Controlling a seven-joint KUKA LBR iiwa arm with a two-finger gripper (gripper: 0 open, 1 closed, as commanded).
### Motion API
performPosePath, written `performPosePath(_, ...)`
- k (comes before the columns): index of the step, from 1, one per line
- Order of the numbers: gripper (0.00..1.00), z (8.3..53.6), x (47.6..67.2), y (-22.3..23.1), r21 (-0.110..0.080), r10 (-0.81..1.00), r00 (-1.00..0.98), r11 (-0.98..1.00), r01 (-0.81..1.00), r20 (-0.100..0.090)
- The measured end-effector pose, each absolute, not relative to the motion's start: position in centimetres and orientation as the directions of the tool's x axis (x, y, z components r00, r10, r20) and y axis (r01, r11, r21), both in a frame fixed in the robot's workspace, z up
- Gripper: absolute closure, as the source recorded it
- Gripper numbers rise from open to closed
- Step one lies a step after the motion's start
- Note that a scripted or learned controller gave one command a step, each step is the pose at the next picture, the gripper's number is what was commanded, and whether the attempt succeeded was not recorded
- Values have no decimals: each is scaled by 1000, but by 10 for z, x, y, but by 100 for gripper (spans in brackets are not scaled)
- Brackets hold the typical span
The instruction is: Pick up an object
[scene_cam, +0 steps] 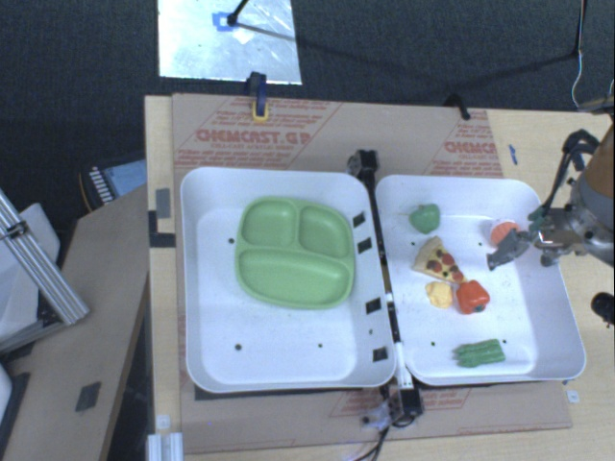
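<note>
Orange ball point(503, 230) beside fingers point(504, 252)

Red "CHEMCAST GP" lettering on the brown board point(288, 128) under the bins.

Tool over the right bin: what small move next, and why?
Probably ease the tool down and slightly left toward the red pepper. It hangs above the right bin with nothing seen between its fingers, and the pepper lies close below it.
</note>
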State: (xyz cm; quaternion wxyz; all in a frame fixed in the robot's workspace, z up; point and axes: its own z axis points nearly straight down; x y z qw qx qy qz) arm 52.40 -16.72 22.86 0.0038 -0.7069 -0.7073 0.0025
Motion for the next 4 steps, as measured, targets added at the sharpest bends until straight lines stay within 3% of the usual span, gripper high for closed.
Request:
performPosePath(1, 0, 234, 526, -167, 1, 1000, -3, 3, 1000, 0)
performPosePath(4, 0, 83, 517, -173, -1, 1000, -1, 1, 1000, 1)
